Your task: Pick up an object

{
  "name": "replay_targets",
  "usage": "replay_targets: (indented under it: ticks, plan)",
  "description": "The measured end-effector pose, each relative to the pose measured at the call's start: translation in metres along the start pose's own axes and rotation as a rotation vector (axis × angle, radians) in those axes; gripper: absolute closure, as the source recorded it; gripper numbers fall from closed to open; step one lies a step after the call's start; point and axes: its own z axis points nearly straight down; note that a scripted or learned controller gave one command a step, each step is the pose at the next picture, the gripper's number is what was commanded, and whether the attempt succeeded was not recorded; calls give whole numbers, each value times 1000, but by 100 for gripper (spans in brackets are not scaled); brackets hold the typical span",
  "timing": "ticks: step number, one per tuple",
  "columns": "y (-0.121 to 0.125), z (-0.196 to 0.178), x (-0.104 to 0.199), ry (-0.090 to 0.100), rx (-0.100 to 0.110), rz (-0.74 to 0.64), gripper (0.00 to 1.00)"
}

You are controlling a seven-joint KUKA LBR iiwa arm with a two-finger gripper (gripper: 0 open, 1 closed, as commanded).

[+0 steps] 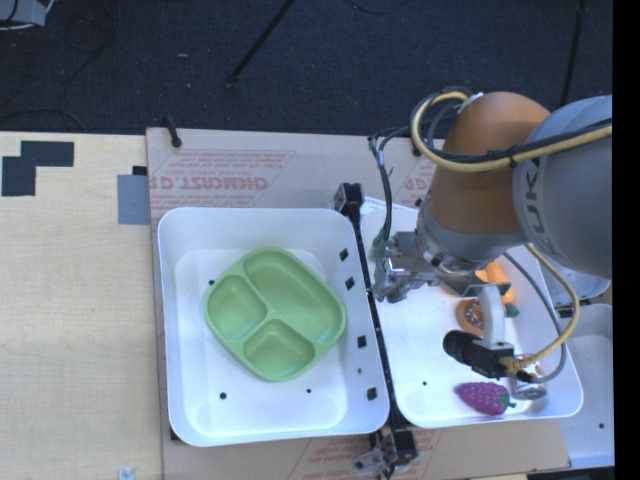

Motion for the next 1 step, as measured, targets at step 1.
replay_targets:
  ticks: [1]
  plan:
    - [2, 0, 52, -1, 0, 1, 100]
